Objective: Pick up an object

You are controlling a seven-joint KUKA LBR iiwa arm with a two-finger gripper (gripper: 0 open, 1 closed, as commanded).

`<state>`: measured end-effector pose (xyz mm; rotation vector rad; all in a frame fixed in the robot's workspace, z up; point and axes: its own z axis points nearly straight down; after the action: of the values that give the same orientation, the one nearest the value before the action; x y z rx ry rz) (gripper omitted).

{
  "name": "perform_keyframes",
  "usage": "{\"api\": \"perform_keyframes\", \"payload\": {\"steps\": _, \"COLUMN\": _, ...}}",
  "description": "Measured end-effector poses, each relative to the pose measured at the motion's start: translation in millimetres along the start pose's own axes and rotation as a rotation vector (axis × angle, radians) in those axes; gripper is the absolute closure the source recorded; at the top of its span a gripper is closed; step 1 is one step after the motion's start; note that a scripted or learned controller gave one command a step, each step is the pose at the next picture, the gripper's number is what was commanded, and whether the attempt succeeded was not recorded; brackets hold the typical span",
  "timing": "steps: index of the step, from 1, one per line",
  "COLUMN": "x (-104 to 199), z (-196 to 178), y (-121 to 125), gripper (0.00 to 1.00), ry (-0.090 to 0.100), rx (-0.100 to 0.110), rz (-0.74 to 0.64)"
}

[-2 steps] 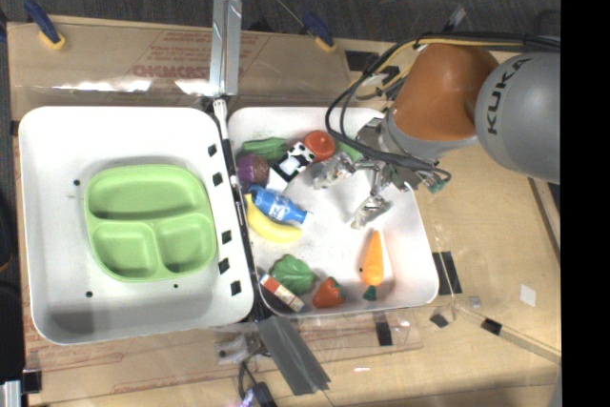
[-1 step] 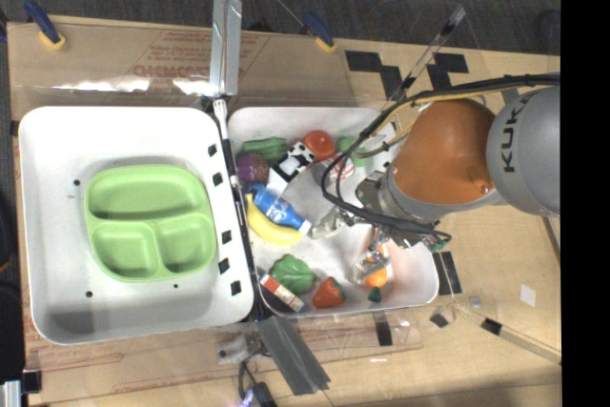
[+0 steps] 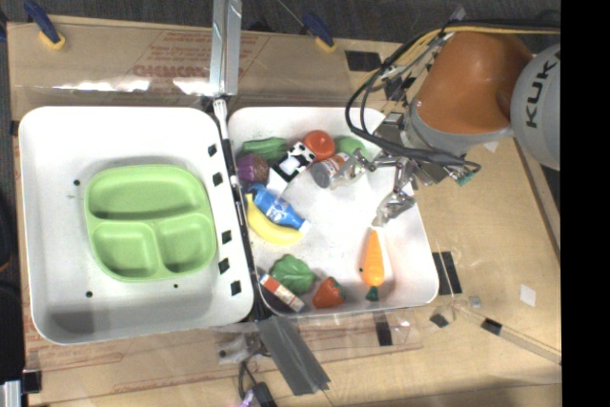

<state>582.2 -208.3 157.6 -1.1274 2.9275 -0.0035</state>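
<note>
The right bin [image 3: 419, 248] holds several toy foods. An orange carrot [image 3: 374, 260] lies near its right wall, and a yellow banana [image 3: 270, 224] with a blue bottle [image 3: 281, 207] on it lies at the left. A grey can [image 3: 324, 172], a red tomato [image 3: 319, 145] and a black-and-white piece [image 3: 297, 159] sit at the back. My gripper [image 3: 377, 188] hangs over the bin's right middle, open, with nothing between its fingers. One fingertip [image 3: 355, 166] is close to the grey can and the other [image 3: 389, 208] is just above the carrot.
The left bin [image 3: 38, 205] holds a green divided plate [image 3: 150, 221]. A green vegetable [image 3: 294, 272], a red strawberry [image 3: 327, 293] and a small red-white box [image 3: 283, 294] lie at the right bin's front. A purple piece [image 3: 253, 169] and a green cucumber [image 3: 265, 148] sit by the divider.
</note>
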Motion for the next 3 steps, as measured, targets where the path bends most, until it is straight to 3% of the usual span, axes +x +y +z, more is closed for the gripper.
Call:
{"api": "perform_keyframes", "payload": {"steps": 1, "x": 22.9, "z": 65.9, "y": 21.1, "gripper": 0.00, "ry": 0.002, "rx": -0.005, "rz": 0.018}}
{"api": "perform_keyframes", "payload": {"steps": 2, "x": 56.1, "z": 54.8, "y": 60.6, "gripper": 0.00, "ry": -0.027, "rx": 0.023, "rz": -0.065}}
{"api": "perform_keyframes", "payload": {"steps": 3, "x": 56.1, "z": 54.8, "y": 60.7, "gripper": 0.00, "ry": -0.026, "rx": 0.023, "rz": -0.065}}
